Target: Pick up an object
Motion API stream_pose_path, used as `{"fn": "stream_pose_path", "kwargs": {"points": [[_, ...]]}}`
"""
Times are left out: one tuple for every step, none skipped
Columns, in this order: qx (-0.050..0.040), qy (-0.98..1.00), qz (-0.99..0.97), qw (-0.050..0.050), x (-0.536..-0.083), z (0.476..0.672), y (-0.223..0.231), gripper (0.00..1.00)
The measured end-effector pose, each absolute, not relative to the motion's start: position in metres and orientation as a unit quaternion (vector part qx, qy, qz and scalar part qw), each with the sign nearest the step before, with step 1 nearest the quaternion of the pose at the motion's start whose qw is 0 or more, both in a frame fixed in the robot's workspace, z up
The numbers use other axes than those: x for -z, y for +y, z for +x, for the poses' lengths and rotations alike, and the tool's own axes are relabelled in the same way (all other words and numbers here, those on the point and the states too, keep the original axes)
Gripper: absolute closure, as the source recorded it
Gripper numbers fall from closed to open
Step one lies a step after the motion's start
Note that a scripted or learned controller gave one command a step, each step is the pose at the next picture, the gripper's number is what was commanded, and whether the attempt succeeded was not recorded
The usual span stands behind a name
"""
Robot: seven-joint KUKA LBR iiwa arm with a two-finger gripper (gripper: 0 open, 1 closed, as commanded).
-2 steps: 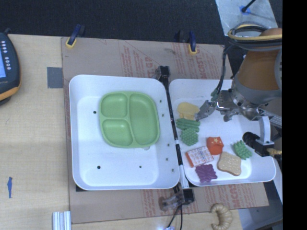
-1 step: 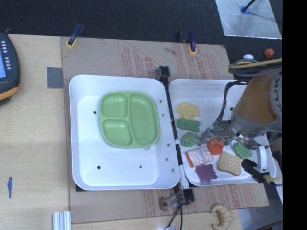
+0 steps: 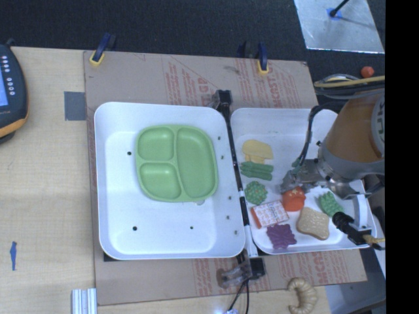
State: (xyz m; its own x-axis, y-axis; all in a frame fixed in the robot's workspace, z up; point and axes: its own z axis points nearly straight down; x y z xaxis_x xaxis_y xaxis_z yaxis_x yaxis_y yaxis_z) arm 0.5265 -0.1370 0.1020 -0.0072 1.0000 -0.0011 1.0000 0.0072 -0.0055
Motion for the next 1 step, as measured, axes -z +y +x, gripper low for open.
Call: {"fn": "stream_pose_path", "kwargs": {"points": [[0.0046, -0.712, -0.702, -0.003, -0.1983, 0.5966, -0.0599, 1.0]]}}
